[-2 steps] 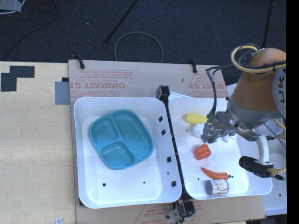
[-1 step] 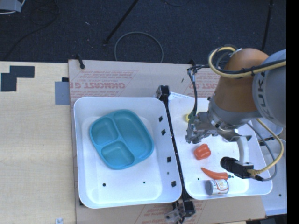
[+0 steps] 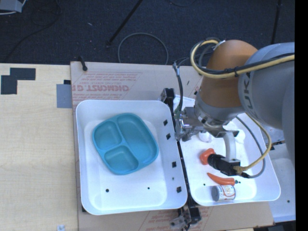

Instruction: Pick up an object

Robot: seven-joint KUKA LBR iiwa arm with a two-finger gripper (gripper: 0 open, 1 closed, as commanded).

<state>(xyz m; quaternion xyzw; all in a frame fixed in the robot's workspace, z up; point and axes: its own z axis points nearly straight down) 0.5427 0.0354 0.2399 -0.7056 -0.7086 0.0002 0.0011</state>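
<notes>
My gripper (image 3: 198, 129) hangs low over the far-left part of the right bin (image 3: 263, 186), close to the wall it shares with the left bin (image 3: 120, 203). My own wrist and its orange band cover it from above, so I cannot tell whether my jaws are spread or pressed together, nor whether anything sits between them. The things I could pick all lie in the right bin, nearer the front edge than I am. A rounded red-orange piece (image 3: 207, 156) lies near the middle of the bin floor. A slender orange thing (image 3: 221, 179) (pointed at one end, rather like a pepper) lies in front of it. A small can (image 3: 224, 192) lies on its side just beyond that, close to the front wall. A small white thing (image 3: 205, 137) peeks out just below my wrist, too hidden to name. In the left bin a blue divided plate (image 3: 125, 142) with three compartments lies flat, well apart from me. Both bins rest on printed cardboard (image 3: 103, 85) on the pale bench (image 3: 33, 153).
</notes>
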